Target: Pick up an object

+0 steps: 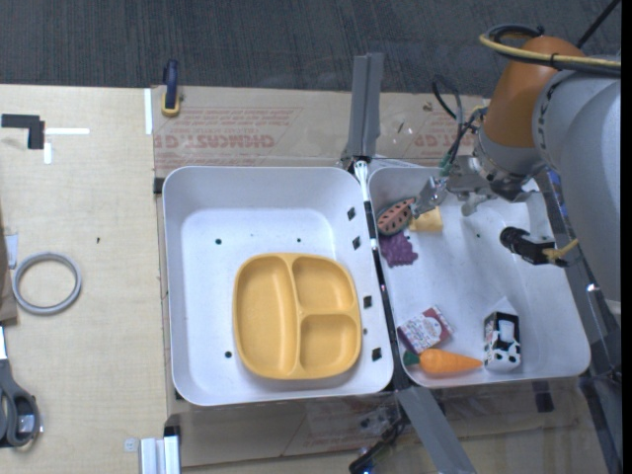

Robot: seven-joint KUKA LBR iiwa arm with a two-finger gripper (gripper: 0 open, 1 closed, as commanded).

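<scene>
Camera view from above: the gripper (432, 197) is seen low in the far corner of the right bin (533, 294), and whether it is open or closed cannot be told, since its tip is small and partly masked by the wrist. Just beside the tip, on its near side, a pale yellow block (428, 222) is lying; just beyond that, toward the divider, a brown speckled piece (395, 214) is seen, with a purple cluster (399, 251) nearer the camera from it. These three are crowded together, so it is judged that the pick would be done best by centring over one item, probably the yellow block as the closest, and descending straight so the neighbours are not nudged or caught. Well away from the gripper, along the near wall, a red and white packet (425, 329), an orange carrot (450, 363) and a black and white carton (503, 341) are found. Counted: two white bins, six loose objects in the right one, and one yellow divided plate (296, 315) in the left bin (197, 265)
</scene>
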